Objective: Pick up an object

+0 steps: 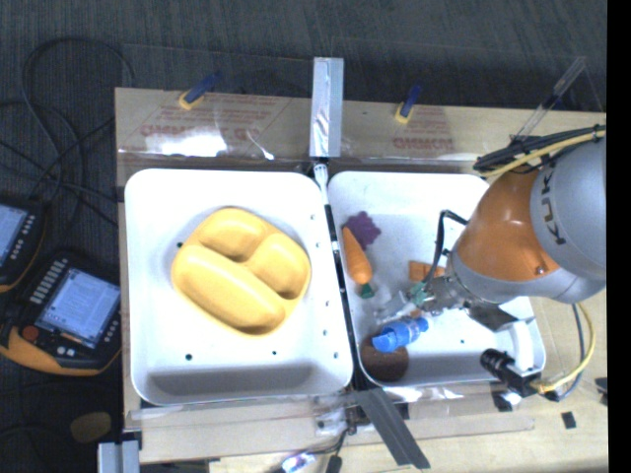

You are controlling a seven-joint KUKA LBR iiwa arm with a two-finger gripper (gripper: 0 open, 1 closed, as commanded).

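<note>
Arm (523, 235) is down low over the right bin (394, 205), wrist buried in the clutter near the bin's middle; gripper (426, 294) sits right at the pile, but the grey/orange housing hides most of it, so I cannot tell how it's set or whether it has hold of anything. Candidate objects all look to be resting in the bin: blue bottle (399, 335) lying on its side just below-left of the gripper, brown round thing (387, 361) touching it at the front wall, carrot (356, 254) along the divider, purple piece (364, 229) above it, small orange bit (420, 269) and greenish clear bits (414, 292) right by the tip. Big yellow item (242, 269) in the left bin (158, 363) is untouched and well apart. Read: at descent/grasp stage, nothing visibly lifted, so the pick isn't confirmed; closing, lifting and clearing the bin are all left
</note>
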